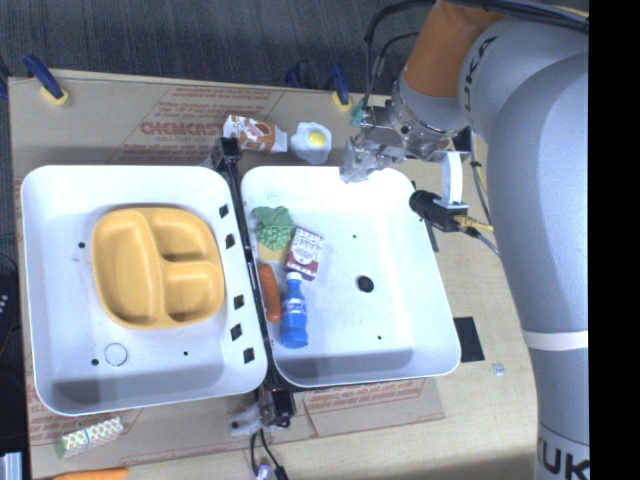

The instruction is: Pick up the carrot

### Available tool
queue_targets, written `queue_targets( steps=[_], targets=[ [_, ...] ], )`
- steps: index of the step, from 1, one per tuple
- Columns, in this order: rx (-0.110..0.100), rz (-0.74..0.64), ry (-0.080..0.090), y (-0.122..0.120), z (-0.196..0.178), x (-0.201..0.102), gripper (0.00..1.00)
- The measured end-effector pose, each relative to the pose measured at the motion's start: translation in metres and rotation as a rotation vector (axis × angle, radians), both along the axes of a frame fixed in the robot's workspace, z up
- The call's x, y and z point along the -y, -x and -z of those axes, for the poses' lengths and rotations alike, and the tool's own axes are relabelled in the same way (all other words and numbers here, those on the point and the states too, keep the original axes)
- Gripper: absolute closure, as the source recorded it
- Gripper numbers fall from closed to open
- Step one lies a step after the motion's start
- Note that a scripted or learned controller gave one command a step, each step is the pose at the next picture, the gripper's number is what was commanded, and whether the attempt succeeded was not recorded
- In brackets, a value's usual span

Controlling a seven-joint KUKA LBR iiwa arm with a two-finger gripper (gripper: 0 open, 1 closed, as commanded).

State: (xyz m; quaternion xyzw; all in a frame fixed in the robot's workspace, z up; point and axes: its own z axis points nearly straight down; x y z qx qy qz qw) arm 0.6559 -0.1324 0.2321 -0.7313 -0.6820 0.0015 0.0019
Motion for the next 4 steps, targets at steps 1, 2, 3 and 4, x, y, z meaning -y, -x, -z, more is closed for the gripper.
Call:
queue_targets(
  steps=[1, 2, 3, 4],
  targets=[
    [-0.001, 0.157, 0.0, 0.003, 0.041, -0.111, 1.0],
    [0.001, 0.276, 0.002, 0.04, -0.029, -0.071, 1.0],
    [-0.003, 0.4, 0.002, 0.095, 0.023, -0.13, 1.0],
    [-0.002, 0.266, 0.001, 0.18, -0.026, -0.157, 1.0]
  ],
)
